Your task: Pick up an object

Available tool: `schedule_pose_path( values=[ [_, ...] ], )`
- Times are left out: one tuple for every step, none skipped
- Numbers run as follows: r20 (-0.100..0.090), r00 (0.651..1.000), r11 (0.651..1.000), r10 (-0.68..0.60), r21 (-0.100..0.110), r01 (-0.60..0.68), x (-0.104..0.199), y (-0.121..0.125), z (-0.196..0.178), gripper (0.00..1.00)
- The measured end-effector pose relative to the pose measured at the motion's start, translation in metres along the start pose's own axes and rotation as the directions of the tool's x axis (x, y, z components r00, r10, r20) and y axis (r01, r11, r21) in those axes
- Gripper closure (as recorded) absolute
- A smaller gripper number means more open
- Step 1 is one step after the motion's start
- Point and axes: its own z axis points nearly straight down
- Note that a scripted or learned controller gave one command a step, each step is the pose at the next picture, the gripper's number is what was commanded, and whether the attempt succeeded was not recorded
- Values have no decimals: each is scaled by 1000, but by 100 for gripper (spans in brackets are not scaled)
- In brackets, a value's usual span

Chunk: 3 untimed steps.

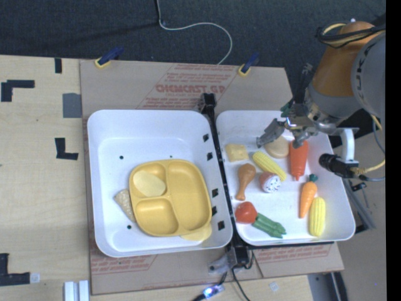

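My gripper (285, 137) hangs over the back of the right bin (338, 234), its fingers open and spread. One finger (269, 133) points lower-left; the other sits by the top of a red-orange carrot (298, 160). A beige round piece (277, 148) lies just below and between the fingers, not lifted. Close by are a corn cob (269, 163), a pale yellow block (236, 152), a drumstick (245, 177) and a white-and-red piece (270, 182).
The front of the right bin holds an orange carrot (306, 197), a second corn cob (317, 216), a tomato (245, 212) and a green vegetable (270, 226). The left bin (103, 137) bears a yellow divided plate (178, 199) with a pale disc (149, 182) on it.
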Motion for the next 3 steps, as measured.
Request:
schedule_pose_path(
  values=[
    [2, 1000, 1000, -3, -14, 3, 0, 3, -9, 0],
    [2, 1000, 1000, -4, -8, 4, 3, 1, 56, 0],
    [3, 1000, 1000, -4, -12, 4, 4, 1, 110, 0]
  ],
)
